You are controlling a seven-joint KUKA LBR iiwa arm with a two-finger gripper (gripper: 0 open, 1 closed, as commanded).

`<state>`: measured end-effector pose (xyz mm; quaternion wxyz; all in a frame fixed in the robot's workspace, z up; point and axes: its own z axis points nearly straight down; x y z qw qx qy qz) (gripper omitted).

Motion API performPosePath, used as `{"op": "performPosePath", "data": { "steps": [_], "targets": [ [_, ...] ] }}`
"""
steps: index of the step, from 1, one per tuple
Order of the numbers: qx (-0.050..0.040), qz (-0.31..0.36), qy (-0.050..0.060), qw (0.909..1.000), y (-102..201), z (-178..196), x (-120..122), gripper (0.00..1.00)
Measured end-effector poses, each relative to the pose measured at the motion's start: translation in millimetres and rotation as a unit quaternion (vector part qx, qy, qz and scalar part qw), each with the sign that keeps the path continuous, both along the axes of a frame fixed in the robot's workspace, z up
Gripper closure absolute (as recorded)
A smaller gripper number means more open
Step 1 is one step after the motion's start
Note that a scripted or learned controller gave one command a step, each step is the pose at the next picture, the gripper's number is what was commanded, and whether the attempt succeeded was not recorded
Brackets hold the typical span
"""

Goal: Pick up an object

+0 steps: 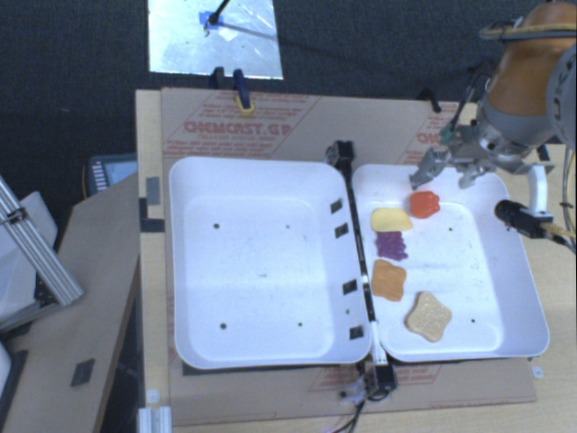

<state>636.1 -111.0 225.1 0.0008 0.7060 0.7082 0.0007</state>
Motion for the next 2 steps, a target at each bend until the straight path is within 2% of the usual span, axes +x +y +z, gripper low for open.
{"op": "performPosePath", "data": {
  "steps": [1,2],
  "targets": [
    [-0.0020,0.002,-0.008,1.0000,-4.7,131.4,32.4,0.00],
    [-0.0026,0.001,-0.010,0.9999,-17.7,316.9,1.5,0.00]
  ]
}}
